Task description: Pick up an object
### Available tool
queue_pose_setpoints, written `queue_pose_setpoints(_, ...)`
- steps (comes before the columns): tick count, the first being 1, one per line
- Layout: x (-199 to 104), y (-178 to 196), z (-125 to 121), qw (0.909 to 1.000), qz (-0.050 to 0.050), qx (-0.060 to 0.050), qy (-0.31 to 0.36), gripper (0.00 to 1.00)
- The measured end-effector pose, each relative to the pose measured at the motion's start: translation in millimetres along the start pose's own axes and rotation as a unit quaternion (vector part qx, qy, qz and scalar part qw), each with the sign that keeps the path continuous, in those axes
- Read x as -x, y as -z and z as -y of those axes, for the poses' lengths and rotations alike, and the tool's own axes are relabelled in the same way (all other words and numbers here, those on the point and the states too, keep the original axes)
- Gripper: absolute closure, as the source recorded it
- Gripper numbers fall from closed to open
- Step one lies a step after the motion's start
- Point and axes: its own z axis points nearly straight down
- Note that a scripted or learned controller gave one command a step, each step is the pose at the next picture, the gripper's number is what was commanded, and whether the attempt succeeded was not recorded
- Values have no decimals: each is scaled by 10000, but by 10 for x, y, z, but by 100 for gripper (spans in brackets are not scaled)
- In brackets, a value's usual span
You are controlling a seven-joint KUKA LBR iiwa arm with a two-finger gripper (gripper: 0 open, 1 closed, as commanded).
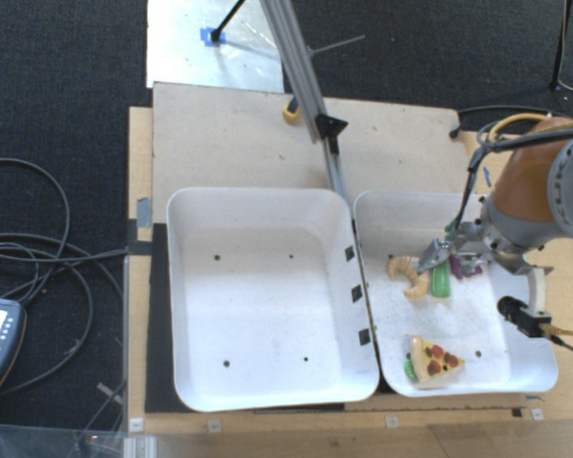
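My gripper [437, 253] hangs low over the middle of the right bin [525, 373], reaching in from the right, its metal fingers pointing left. Just under and beside the fingertips lie a tan croissant-shaped toy [410, 277] and a green cylinder [440, 280]. A purple piece [469, 268] sits partly hidden beneath the wrist. A pizza-slice toy [436, 359] with a green edge lies near the bin's front. I see nothing clearly held between the fingers.
The left bin [265, 298] stands beside the right one, sharing a middle wall with black tabs. A slanted metal pole [302, 64] crosses the back of the bench. Cables and a tablet lie on the floor at left.
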Motion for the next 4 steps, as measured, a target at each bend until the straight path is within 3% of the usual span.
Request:
queue_pose_setpoints(1, 8, 150, -21, 10000, 7, 41, -2, 100)
queue_pose_setpoints(3, 29, 1056, -112, 10000, 15, 56, 20, 100)
queue_pose_setpoints(4, -467, 977, -47, 10000, -5, 18, 44, 100)
